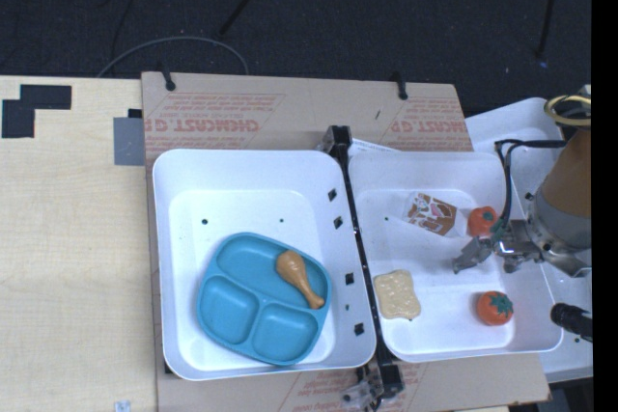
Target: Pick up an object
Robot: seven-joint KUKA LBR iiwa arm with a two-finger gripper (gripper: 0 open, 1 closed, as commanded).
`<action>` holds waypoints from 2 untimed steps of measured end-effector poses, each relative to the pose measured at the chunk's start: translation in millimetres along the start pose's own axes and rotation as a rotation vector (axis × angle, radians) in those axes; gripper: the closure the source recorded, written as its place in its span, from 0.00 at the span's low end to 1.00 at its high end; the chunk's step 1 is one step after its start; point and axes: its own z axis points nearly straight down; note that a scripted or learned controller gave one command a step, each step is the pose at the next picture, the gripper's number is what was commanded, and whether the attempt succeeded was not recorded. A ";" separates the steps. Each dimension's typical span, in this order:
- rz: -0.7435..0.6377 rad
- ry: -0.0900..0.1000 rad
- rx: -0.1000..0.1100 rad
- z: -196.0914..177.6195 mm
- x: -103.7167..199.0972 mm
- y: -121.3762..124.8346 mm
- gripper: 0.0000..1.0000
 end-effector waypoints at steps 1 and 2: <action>0.000 0.000 -0.001 53.7 1.1 -0.6 0.00; 0.004 -0.001 -0.002 41.1 -0.1 -0.5 1.00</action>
